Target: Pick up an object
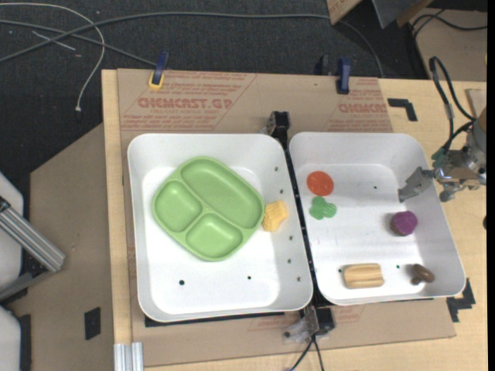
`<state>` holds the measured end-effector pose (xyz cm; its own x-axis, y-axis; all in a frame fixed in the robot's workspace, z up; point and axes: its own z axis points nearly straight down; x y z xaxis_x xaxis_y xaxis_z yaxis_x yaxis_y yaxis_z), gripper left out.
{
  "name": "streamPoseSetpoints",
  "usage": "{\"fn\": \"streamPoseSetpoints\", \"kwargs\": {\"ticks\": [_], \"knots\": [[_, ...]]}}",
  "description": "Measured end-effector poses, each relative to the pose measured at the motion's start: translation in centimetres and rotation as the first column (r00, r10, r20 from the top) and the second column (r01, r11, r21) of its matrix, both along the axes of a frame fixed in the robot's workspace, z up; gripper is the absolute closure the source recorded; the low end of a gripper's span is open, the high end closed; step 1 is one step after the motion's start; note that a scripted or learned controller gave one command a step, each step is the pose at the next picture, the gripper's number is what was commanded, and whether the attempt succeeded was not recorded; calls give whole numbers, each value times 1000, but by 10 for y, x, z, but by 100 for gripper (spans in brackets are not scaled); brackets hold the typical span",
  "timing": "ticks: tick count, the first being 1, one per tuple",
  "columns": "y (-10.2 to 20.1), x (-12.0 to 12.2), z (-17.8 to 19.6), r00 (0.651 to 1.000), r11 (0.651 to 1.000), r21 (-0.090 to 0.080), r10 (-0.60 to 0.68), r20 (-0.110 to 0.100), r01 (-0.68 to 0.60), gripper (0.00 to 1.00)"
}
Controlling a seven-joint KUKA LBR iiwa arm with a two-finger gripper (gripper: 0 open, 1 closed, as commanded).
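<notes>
Bread roll (362,276) at right bin's (352,149) front, hand (433,182) over purple piece (403,222)

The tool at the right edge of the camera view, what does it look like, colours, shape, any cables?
The tool is grey metal: a pale silvery block with a darker grey, flat, angular finger jutting toward the right bin. A small teal-green patch shows on the block's upper left. Thin dark cables loop above it, running up along the bench edge. Finer markings are too small to tell.
</notes>
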<state>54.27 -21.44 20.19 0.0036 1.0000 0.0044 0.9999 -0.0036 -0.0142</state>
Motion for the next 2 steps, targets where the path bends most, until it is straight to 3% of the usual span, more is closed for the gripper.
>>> {"fn": "streamPoseSetpoints", "kwargs": {"ticks": [1, 2], "knots": [[1, 3, 8, 1000, 1000, -4, 4, 14, -4, 0], [0, 2, -34, 1000, 1000, -2, 4, 9, -4, 0]]}}
